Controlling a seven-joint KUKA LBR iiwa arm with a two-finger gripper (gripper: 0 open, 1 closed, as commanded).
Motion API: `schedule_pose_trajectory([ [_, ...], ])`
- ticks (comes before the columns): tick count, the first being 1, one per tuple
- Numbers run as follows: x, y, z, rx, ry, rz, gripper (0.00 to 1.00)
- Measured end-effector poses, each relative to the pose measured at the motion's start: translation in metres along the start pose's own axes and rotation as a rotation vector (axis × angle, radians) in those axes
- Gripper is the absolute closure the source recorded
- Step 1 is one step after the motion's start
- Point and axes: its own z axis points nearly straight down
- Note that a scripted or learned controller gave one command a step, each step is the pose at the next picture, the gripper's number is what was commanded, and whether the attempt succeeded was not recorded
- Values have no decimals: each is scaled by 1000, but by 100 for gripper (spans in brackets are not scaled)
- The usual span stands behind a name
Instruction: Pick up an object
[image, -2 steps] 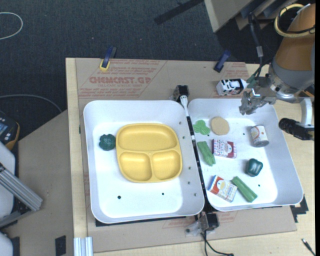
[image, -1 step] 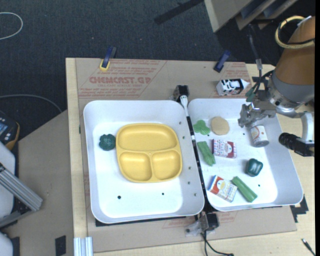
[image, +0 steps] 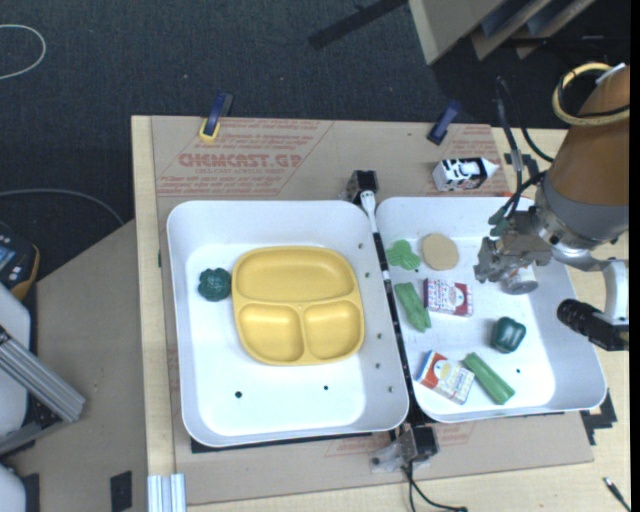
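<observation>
From my screen I see two smooth white plastic bins (image: 190, 300) with a slight sheen, a glossy yellow plastic divided tray (image: 297, 303), matt brown cardboard sheet (image: 260, 160) under them, printed paper cartons (image: 446, 297), and a bare metal gripper (image: 503, 268).

- Floor (image: 150, 60): dark blue-grey carpet, on the far side of the counter from the tool and off to its left.
- Counter (image: 290, 150): tan board with red printed lettering, under and left of the tool; two clamps (image: 213, 118) on its far edge.
- Thin light cable loop (image: 20, 50) on the carpet, far left of the tool.
- Aluminium extrusion (image: 40, 375) at the left edge, well apart from the tool.
- Lighting even, soft shadows.
</observation>
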Motion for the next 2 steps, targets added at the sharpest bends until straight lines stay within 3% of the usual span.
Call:
schedule_pose_trajectory([
  [1, 4, -14, 20, 0, 0, 0, 100],
  [2, 0, -12, 0, -9, -3, 0, 100],
])
